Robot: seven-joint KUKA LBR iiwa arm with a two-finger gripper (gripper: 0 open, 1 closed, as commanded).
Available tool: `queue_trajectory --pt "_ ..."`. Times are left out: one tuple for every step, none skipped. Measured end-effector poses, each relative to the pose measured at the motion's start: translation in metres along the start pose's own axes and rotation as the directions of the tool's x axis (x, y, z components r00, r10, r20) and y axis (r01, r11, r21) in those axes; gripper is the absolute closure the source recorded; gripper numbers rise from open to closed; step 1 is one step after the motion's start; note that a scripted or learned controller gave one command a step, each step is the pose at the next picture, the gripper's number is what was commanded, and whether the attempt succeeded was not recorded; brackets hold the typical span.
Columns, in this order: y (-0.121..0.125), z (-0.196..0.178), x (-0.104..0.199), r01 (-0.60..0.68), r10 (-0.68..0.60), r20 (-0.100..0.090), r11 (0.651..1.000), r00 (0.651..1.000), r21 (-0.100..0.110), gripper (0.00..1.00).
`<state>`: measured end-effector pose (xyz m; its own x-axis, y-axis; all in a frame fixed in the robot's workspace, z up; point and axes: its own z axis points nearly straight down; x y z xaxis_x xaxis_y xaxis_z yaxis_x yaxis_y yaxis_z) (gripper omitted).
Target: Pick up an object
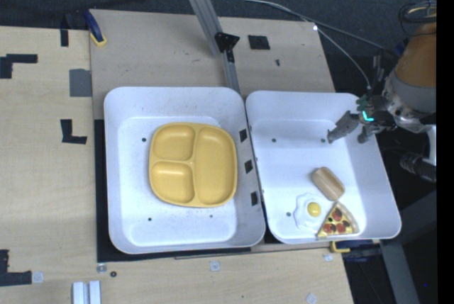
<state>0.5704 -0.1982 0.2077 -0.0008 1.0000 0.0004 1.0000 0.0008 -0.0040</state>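
White plastic bins sit side by side on the bench; the left bin carries a yellow divided plate near its centre, and the right bin carries three small food toys. The gripper hangs over the right bin's far right corner, w/ its two fingers spread apart and nothing between them. Toys are all grouped toward the near right corner of that bin: a tan bread roll lying at a slant, a fried egg just nearer the front edge, and a pizza slice touching or almost touching the egg's right side (can't tell which).

Step in hand looks like the approach: arm is above the bin but well short of any toy, nothing grasped yet. Roll is prob. the best target, being the tallest and closest to the gripper; egg and pizza lie flat and would be hard to pinch. Next move calls for travelling toward the near edge until over the roll, turning the wrist so the fingers straddle its short axis, then descending and closing.
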Motion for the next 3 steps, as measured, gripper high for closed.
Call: queue_trajectory --pt "0.001 -0.001 0.0 0.0 0.0 0.001 1.0 1.0 -0.003 0.0" --pt "0.002 0.05 0.01 0.001 -0.001 0.0 1.0 1.0 0.001 0.0" --pt "-0.003 0.114 0.013 0.0 0.0 -0.001 1.0 1.0 0.004 0.0"
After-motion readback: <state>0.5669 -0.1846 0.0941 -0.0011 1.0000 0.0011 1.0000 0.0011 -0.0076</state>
